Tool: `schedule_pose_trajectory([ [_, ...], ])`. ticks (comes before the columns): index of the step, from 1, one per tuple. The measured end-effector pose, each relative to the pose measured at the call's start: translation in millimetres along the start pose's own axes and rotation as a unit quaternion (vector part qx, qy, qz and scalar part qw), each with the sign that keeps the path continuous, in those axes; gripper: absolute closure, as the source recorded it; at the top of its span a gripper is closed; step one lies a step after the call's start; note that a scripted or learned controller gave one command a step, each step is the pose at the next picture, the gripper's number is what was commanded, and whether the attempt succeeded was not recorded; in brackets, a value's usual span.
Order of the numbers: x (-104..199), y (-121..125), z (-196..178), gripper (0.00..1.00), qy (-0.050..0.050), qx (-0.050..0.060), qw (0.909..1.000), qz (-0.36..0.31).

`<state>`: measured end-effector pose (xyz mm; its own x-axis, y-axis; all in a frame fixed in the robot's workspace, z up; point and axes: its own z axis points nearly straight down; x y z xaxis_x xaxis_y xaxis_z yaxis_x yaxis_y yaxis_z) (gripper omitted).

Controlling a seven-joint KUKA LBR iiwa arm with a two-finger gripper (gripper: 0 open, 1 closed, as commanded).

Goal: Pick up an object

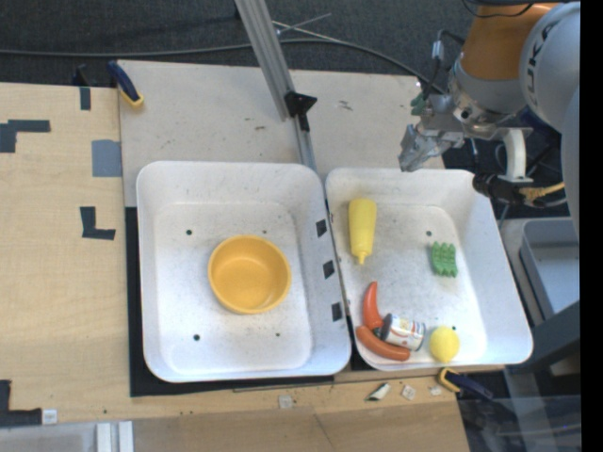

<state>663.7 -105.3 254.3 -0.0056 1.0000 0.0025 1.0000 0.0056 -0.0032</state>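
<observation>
My gripper [417, 152] hangs over the far rim of the right bin [490, 243], above its back edge, and nothing shows between its fingers. In the right bin lie a yellow squeeze bottle [362, 229], a green ridged block [444, 259], a small red pepper [372, 304], a red sausage [382, 345], a small can on its side [405, 329] and a yellow lemon [444, 345]. A yellow bowl [249, 273] sits in the middle of the left bin [170, 205].
A slanted metal pole [268, 50] runs down to the gap between the bins. A yellow-handled clamp [125, 84] lies at the bench's far left. Small scraps [394, 390] rest on the bench in front of the right bin.
</observation>
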Motion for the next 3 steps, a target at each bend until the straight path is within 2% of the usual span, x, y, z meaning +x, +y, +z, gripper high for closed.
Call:
schedule_pose_trajectory([
  [1, 56.3, -18.7, 16.5, 1.0, 0.0, 0.002, 1.0, 0.0],
  [2, 102.7, -32.8, 11.9, 1.0, 0.0, 0.002, 1.0, 0.0],
  [3, 165.3, -51.5, 21.8, 1.0, 0.0, 0.003, 1.0, -0.001],
])
